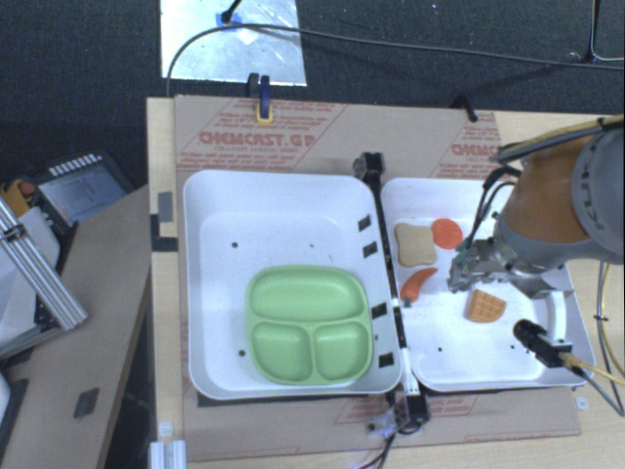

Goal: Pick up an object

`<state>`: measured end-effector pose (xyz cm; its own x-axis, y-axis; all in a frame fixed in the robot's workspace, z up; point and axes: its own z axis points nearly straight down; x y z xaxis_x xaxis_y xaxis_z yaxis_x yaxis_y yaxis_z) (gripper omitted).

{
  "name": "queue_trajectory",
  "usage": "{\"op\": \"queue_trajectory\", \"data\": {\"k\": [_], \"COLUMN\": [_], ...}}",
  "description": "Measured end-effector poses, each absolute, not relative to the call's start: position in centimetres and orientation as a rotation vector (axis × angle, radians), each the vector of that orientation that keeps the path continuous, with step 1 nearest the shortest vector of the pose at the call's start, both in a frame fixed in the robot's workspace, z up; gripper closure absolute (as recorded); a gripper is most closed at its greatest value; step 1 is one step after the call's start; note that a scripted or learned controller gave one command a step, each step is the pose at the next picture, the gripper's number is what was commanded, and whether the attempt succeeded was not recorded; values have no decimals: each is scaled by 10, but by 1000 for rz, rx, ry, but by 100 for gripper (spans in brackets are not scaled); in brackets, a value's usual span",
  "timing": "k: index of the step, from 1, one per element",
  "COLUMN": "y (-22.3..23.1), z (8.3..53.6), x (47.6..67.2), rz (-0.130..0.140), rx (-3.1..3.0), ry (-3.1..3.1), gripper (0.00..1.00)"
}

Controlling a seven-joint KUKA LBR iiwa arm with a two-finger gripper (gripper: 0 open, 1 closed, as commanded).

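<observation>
Since the gripper hangs just left of the waffle (light, stiff toy food) mid right bin, grasp its flat edges.

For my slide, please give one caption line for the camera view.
Pincer above the right bin, near waffle, bread slice and red pieces; green tray in left bin.

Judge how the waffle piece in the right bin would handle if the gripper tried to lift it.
The waffle piece lies flat on the right bin, so it probably won't roll. It looks thin and small, likely light. Its low profile may make it hard for the gripper to catch its edges.
</observation>
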<state>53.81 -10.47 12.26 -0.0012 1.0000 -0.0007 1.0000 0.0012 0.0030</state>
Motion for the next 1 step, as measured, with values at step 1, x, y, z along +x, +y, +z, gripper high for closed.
{"op": "queue_trajectory", "data": {"k": [1], "y": [-99], "z": [184], "x": [544], "rz": [8], "rx": [2212], "ry": [2222], "gripper": [100]}}
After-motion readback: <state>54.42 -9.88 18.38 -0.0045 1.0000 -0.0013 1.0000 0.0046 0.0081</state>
